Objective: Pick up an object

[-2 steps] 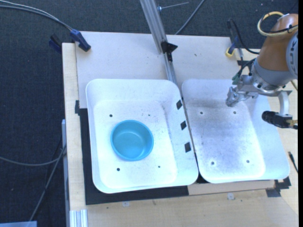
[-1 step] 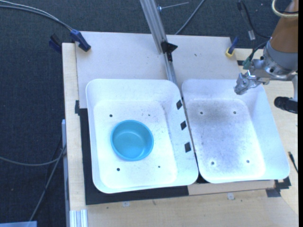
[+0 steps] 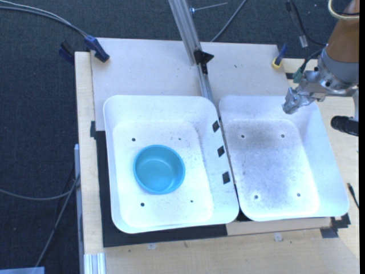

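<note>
End effector [image 3: 291,104] above right bin [image 3: 319,170]; one blue bowl [image 3: 159,169] in left bin [image 3: 122,119].

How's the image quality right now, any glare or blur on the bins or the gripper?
Camera view: lighting is even, with the white bins bright but not washed out; the blue bowl in the left bin is sharp with a soft inner shadow; the gripper over the right bin's far corner looks slightly blurred.

We are seeing open floor lying all around the blue bowl [image 3: 159,169] in the left bin [image 3: 120,110], nothing crowding it.
</note>
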Available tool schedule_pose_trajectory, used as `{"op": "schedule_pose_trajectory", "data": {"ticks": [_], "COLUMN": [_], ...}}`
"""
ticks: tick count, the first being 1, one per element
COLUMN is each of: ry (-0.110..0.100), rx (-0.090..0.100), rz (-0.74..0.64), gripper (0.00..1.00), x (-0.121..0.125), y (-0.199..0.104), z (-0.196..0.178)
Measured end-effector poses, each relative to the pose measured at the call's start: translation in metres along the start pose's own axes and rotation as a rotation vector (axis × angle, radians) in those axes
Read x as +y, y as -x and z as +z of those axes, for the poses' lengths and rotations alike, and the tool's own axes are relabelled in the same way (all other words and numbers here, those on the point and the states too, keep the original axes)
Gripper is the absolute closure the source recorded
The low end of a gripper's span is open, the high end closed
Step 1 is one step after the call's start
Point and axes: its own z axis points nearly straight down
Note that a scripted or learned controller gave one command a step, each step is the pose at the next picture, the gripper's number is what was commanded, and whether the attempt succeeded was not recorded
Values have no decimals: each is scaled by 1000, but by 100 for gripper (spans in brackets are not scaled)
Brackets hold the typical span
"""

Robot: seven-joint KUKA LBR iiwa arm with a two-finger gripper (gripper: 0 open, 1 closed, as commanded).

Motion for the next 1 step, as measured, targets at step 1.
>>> {"op": "schedule_pose_trajectory", "data": {"ticks": [1], "ry": [-18], "rx": [9], "rz": [-3], "gripper": [100], "x": [-24], "y": [-48], "z": [-12]}}
